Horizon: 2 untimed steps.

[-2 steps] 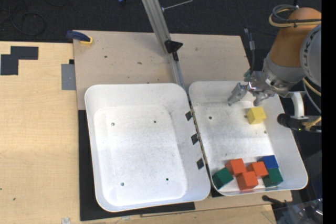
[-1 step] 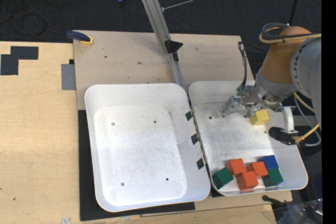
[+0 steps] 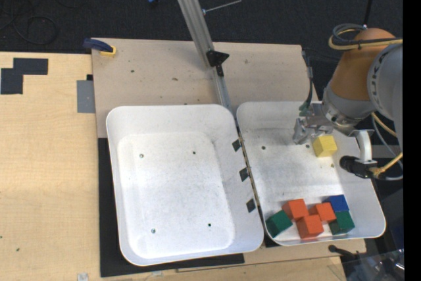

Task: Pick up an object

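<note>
No brand, label or writing can be read on anything here. The arm (image 3: 368,76) reaches in from the right, its orange band above the wrist, and the gripper (image 3: 304,133) hangs over the upper part of the right bin (image 3: 276,116). Its metal fingers (image 3: 300,134) point down toward the bin floor; from this angle I cannot tell whether they are open or closed, and nothing is visible between them.

Just beside the gripper, on its right, sits a yellow block (image 3: 324,145), a small plain cube, tilted a little. Whether it touches the fingers I cannot tell.

At the near end of the same bin a cluster of blocks lies packed together: a green block (image 3: 279,223) on the left, three orange blocks (image 3: 310,226) in the middle, a blue block (image 3: 338,203) and a dark green block (image 3: 342,224) on the right. All are plain, matte cubes, well apart from the gripper.

The left bin (image 3: 172,181) lies alongside. A slanted aluminium rail (image 3: 193,10) rises behind the bins.
</note>
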Each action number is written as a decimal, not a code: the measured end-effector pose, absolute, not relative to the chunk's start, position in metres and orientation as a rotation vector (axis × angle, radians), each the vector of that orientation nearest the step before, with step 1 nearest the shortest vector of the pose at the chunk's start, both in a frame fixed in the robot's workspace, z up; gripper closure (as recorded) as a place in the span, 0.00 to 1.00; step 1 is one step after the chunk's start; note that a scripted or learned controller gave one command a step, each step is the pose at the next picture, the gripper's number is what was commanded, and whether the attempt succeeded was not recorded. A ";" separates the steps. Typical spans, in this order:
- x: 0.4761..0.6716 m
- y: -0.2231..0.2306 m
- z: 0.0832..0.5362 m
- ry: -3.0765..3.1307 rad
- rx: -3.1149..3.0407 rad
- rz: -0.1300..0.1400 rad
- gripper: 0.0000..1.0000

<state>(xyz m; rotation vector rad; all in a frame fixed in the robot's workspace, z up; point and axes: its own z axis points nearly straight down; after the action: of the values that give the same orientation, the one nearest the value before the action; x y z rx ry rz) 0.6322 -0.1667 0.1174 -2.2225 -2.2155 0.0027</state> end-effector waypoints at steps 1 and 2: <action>0.629 -0.159 0.165 -2.224 -2.222 -0.003 1.00; 0.625 -0.158 0.209 -2.223 -2.223 -0.003 1.00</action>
<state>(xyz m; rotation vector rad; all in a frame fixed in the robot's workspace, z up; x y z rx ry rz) 0.6248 -0.1580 0.2095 -2.2229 -2.2228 -0.0027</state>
